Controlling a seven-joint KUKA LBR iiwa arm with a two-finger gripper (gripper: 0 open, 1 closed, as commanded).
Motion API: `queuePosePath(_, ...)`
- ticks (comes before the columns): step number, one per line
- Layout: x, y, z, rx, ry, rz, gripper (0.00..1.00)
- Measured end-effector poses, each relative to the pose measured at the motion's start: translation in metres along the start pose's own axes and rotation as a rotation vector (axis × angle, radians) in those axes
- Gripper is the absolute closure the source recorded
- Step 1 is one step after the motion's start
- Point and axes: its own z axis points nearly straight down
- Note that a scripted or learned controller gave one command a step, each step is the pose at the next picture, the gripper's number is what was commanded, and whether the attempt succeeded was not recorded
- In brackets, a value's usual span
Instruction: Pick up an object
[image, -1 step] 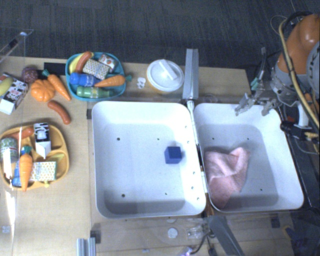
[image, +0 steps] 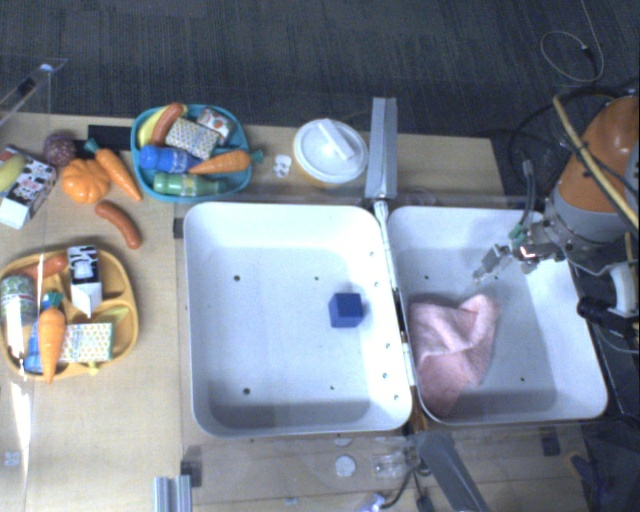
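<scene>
A small blue cube (image: 347, 309) sits near the middle of the left bin (image: 230, 400). A crumpled pink cloth (image: 455, 340) lies in the right bin (image: 560, 400), toward its left side. My gripper (image: 497, 262) hangs over the right bin, just above and to the right of the cloth's upper edge. It reaches in from the right on the grey arm with the orange band (image: 600, 150). Nothing shows between its fingers.
A metal divider (image: 381, 150) runs between the bins at the back. Behind the left bin stand a white lidded bowl (image: 331, 150) and a blue bowl of toy food (image: 192, 152). A yellow plate with toys (image: 66, 315) and loose toy vegetables lie left.
</scene>
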Motion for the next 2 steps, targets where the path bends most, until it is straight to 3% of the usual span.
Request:
queuePosePath(1,0.012,-0.042,0.057,-0.007,-0.002,-0.084,0.0)
queuePosePath(2,0.036,-0.069,0.06,-0.02,-0.01,-0.112,0.0)
